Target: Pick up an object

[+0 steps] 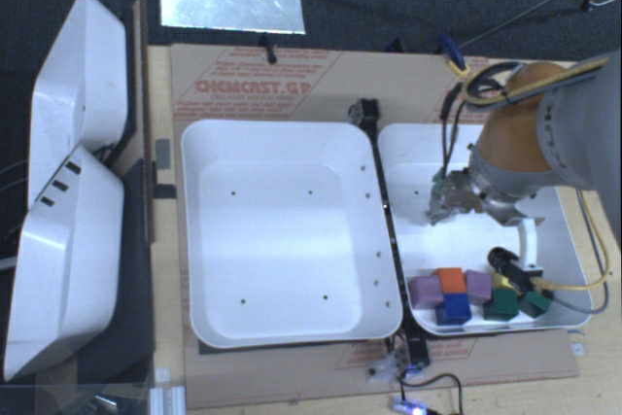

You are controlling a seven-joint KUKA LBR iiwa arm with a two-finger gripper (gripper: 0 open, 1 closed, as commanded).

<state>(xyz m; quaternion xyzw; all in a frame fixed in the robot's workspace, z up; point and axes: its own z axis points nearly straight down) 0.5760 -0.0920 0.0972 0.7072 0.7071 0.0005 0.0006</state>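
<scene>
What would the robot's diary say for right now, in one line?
gripper: over right bin, nothing seen held | blocks: clustered at bin's near edge | left bin: untouched

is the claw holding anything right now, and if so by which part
It cannot be told. The claw hangs over the bare upper floor of the right bin, too blurred to read. The coloured blocks lie apart from it at the bin's near edge.

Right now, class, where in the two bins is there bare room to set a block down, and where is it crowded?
The left bin has a bare floor from wall to wall. In the right bin, blocks crowd the near edge; the claw hangs mid-bin, leaving bare floor along the divider.
</scene>
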